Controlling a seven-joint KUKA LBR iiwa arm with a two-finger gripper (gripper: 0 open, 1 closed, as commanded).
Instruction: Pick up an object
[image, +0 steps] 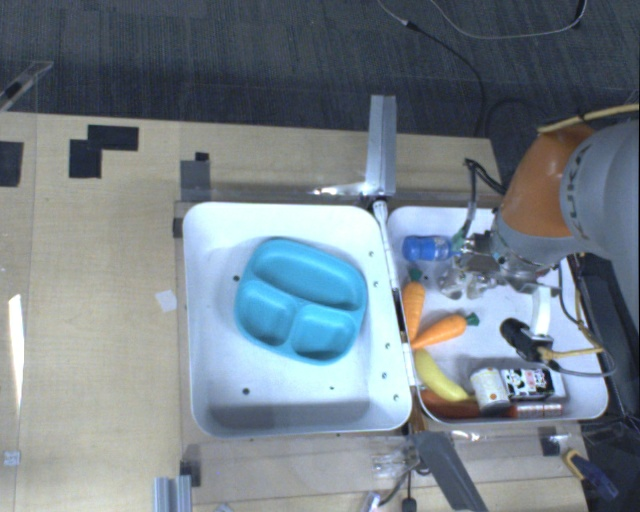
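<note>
Banana (440, 378) and carton (487, 388) crowd the right bin's (478, 350) near wall, while the tool (470, 272) (released or clenched, one cannot tell) hangs near the blue bottle (425, 247) and carrot (441, 330), where a descent could land in the gap and take nothing.

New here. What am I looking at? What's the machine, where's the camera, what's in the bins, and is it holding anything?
There is one camera, fixed above the bench and looking down at a slant. The grey arm with the orange band is a KUKA iiwa robot reaching in from the right. Its gripper hangs over the right bin. The left bin holds a blue divided tray. The right bin holds a blue bottle, a carrot by the left wall, a second carrot, a banana and a small labelled container. This view can't settle whether anything is held.
</note>
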